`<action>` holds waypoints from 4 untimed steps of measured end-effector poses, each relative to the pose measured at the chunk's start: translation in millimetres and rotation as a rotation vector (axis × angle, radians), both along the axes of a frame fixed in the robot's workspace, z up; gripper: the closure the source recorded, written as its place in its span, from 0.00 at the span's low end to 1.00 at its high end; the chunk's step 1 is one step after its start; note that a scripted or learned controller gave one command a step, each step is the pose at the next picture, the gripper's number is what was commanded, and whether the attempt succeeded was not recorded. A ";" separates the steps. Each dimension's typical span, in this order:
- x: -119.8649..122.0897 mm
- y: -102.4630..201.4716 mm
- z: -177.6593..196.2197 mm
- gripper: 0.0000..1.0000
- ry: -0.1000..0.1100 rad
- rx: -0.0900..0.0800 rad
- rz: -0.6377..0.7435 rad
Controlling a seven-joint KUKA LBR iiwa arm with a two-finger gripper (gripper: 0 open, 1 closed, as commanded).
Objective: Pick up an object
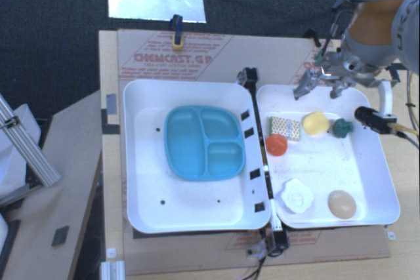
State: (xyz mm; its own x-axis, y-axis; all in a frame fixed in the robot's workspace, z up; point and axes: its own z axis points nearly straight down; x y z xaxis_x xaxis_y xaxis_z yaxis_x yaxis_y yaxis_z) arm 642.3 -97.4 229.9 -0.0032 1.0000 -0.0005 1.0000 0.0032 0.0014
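Bright, even overhead light, slightly soft focus, faint shadows throughout.

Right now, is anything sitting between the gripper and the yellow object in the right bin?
Nothing visible. The gripper hangs open above the far end of the right bin, and the yellow object lies just nearer the camera. The patterned block and teal piece flank it closely.

We see a blue tray (pixel 203 143) in the white left bin (pixel 141 160). In the white right bin (pixel 374 167) we find a yellow ball (pixel 315 122), a red ball (pixel 276 145), a teal lump (pixel 341 128), a chequered packet (pixel 285 127) and a beige egg (pixel 342 204).
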 end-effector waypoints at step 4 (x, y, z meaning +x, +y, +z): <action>8.6 0.4 -124.9 1.00 -0.024 -0.004 -0.002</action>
State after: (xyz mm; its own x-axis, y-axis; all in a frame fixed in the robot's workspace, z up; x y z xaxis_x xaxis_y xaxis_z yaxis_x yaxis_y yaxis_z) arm 650.8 -97.1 105.0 -0.0009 1.0000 -0.0048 0.9997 0.0010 0.0251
